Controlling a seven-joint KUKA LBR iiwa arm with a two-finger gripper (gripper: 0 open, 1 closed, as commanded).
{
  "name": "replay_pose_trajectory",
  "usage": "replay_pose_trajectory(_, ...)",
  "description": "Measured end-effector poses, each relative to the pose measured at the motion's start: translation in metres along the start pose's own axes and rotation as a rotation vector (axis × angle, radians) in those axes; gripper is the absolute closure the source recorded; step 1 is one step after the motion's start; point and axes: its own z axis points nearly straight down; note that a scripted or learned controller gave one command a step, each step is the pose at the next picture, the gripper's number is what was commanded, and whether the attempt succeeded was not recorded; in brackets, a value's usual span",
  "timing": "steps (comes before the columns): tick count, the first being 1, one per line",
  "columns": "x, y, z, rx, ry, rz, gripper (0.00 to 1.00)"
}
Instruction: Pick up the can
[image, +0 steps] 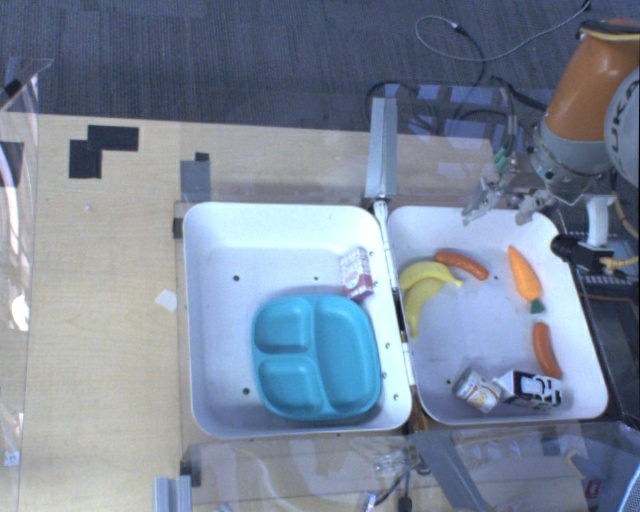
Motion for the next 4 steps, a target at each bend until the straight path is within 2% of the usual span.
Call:
replay_pose_trajectory(1,0.001,0.007,-0.036,-0.001,-0.001,0.162,0.0)
replay_pose_trajectory(2,0.02,-0.033,-0.056,0.0,0.0,0.266,0.0)
replay_pose_trajectory(3,-0.006,0.007,-0.072,-0.001,-0.001,0.262,0.0)
replay_pose_trajectory(4,0.039,0.006,0.124,-0.003,0.0,0.169,0.0)
